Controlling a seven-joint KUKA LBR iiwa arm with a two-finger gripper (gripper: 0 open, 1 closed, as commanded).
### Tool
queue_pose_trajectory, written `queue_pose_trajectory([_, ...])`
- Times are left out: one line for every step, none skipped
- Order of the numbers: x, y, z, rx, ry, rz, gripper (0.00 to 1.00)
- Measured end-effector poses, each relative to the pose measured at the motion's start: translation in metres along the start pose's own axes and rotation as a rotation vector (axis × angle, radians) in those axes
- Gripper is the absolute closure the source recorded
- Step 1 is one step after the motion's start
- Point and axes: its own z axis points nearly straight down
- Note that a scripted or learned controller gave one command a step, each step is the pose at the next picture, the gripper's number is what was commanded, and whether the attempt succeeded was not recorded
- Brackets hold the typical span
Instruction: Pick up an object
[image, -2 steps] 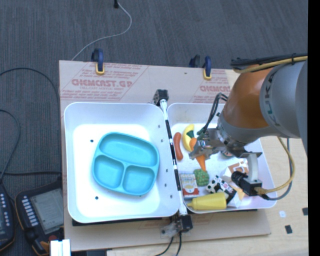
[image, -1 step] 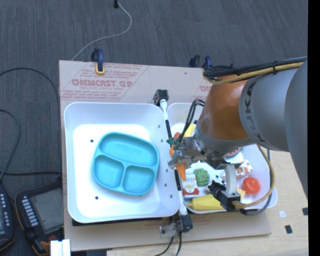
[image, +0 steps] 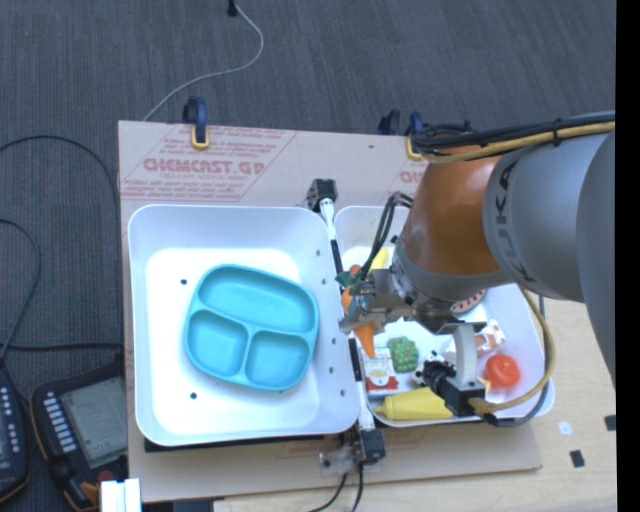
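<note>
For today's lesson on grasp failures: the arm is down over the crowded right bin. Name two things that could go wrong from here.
1. The right bin is packed: the green piece, yellow piece and red piece lie close together, so the fingers may catch two or nudge one away.
2. The arm hides much of the bin from the camera, so a miss could go unseen.

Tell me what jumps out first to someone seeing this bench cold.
The big grey arm with its orange band looms over the right bin, which is crowded with small toys. Next comes the light blue divided plate, lying alone in the left bin.
</note>
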Motion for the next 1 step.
queue_pose_trajectory([0.0000,0.0008,-0.0096,0.000,0.000,0.000,1.00])
